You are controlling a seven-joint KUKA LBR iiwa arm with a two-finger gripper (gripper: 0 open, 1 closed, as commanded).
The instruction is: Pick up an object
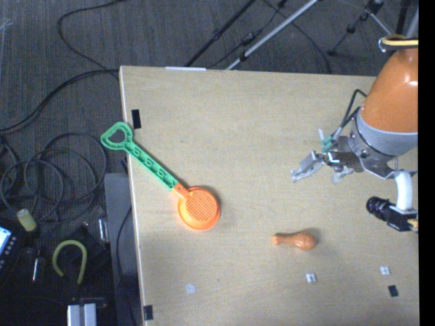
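- Orange and grey, the arm [393,107] enters from the right edge of the view, its rounded orange band sitting above a grey wrist, which leans left and slightly downward over the tabletop [258,128].
- The gripper [314,165] juts out to the left of the wrist, its thin metal fingers [302,170] pointing left and a little down.
- The fingers appear slightly spread, with nothing between them; whether their tips touch the tabletop cannot be told from this angle.
- A small orange pear-shaped object [297,240] lies on its side on the tabletop, below the gripper and apart from it, its narrow end pointing left.
- A strainer-like toy [163,178] lies well to the left of the gripper, near the tabletop's left edge. Its green handle runs diagonally from a loop at upper left, which overhangs the edge, down to a round orange mesh head at lower right.
- The tabletop is pale wood with a few small dark and light marks near its lower right.
- Dark carpet with loops of black cable [47,175] lies to the left of the tabletop.
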